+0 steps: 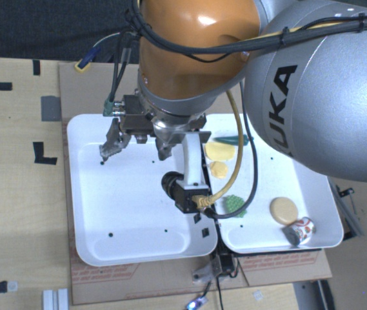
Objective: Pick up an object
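Observation:
My gripper (137, 148) hangs over the back part of the left bin (131, 237), with its two dark fingers spread apart and only white bin floor between them. The objects lie in the right bin (325, 237): two yellow pieces (218, 152) near the divider, a green leafy piece (235, 203), a tan round disc (284, 210) and a small red, white and grey object (299, 231) in the front right corner. A thin green stick (229, 139) lies at the back of that bin. All of them are well to the right of the gripper.
The big orange and grey arm body (196, 37) covers the back of both bins. A black unit with a yellow cable (183, 194) hangs from the wrist above the divider. The brown bench (15, 205) lies to the left.

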Action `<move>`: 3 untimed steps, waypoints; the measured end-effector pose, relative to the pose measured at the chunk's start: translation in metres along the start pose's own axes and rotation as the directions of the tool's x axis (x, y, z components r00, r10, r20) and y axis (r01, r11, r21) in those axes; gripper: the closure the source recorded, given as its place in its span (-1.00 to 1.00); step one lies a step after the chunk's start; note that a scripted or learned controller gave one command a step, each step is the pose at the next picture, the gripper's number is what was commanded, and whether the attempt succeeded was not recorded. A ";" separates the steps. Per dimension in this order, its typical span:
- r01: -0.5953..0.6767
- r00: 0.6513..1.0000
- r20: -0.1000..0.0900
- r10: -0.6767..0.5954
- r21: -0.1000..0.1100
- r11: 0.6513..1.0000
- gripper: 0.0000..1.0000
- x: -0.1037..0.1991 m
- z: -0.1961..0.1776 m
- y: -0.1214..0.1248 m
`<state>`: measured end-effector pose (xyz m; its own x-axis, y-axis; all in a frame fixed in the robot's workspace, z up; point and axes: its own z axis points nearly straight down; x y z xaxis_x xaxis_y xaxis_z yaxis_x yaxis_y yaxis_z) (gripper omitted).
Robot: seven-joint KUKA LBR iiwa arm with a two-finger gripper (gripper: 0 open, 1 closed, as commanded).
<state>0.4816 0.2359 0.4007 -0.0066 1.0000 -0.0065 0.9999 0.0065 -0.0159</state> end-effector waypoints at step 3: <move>-0.004 1.000 -0.006 0.004 -0.014 1.000 -1.00 -0.003 -0.134 0.000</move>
